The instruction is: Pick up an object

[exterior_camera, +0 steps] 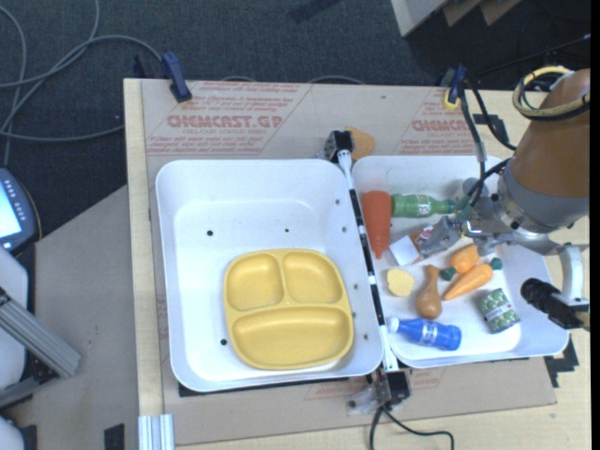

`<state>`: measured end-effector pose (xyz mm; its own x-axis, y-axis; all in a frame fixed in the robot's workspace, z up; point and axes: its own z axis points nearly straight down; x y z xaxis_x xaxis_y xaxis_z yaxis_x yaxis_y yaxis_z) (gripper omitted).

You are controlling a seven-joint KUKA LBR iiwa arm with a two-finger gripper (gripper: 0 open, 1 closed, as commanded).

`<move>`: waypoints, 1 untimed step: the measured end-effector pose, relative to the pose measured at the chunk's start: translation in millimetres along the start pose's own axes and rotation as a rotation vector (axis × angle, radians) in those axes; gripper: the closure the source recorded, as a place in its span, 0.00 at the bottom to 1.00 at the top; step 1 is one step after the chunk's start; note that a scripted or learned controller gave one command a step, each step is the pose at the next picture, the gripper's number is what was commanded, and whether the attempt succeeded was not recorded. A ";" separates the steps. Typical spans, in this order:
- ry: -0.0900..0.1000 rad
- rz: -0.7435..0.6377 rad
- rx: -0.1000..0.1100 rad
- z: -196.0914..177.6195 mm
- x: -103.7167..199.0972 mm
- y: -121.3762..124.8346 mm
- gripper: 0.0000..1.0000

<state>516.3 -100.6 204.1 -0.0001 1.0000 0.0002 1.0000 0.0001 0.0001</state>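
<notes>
Reaching in from the right, the gripper [448, 237] hovers above the orange carrot [466, 281]; finger spread cannot be judged. A clean pick means descending centred across the carrot, avoiding the green bottle [424, 204] behind it.

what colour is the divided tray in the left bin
Yellow: the tray shows plainly in the camera view.

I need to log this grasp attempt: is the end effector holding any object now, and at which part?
It cannot be told. The end effector is low among the items in the right bin, beside the green bottle, but no object visibly sits in it.
</notes>
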 end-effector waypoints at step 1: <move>0.004 0.002 0.015 116.9 8.0 -41.4 0.00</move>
<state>474.9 -92.7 87.2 0.0018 1.0000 0.0043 0.9999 -0.0017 -0.0153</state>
